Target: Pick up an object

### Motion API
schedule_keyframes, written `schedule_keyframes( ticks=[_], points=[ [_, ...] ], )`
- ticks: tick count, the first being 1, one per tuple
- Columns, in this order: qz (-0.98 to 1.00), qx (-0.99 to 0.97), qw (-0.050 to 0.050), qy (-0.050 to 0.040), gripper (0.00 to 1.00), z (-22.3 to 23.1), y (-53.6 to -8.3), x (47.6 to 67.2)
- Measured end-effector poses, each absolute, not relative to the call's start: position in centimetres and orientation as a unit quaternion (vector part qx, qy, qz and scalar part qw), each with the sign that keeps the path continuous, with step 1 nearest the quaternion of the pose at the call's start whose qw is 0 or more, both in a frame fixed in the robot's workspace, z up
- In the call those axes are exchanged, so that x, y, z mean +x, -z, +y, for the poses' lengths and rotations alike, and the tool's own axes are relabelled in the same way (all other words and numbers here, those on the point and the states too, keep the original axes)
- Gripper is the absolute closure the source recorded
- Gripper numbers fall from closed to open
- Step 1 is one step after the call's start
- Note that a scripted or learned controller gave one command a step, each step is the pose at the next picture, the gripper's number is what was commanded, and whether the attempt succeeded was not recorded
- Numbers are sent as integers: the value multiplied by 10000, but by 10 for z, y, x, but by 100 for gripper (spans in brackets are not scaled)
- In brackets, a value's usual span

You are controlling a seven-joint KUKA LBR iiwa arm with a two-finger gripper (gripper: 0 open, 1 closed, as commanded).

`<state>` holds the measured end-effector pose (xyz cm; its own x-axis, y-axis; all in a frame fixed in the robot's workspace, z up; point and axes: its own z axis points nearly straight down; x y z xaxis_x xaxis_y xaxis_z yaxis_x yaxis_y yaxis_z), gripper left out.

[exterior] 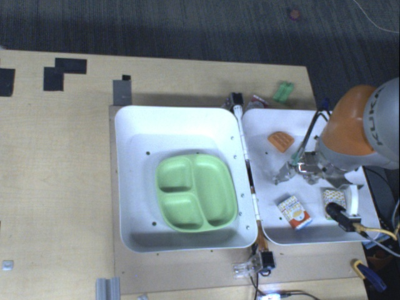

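The right bin (262, 227) holds an orange waffle-like piece (280, 141) near its back, a small white and orange carton (294, 211) near its front, and a pale patterned item (334, 196) at the right wall, partly hidden by the arm. My gripper (286, 172) hangs low over the middle of this bin, between the orange piece and the carton, touching neither. Nothing can be seen held in it. The arm with its orange band (349, 129) reaches in from the right.
A green divided plate (195, 191) lies in the left bin (134, 136). A green object (283, 92) and a small dark item (235, 99) sit on the bench behind the bins. The bin divider (245, 161) runs just left of the gripper.
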<state>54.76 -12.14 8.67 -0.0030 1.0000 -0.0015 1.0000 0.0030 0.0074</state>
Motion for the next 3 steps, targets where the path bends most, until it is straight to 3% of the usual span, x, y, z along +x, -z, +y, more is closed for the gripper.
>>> schedule_keyframes(
  ticks=[1, 2, 3],
  points=[
    [7072, 7070, 46, -31, 0, -103, -87, 498],
    [7076, 7066, 68, -35, 0, -85, -87, 490],
    [7077, 7064, 82, -55, 100, -84, -99, 492]
  ],
)
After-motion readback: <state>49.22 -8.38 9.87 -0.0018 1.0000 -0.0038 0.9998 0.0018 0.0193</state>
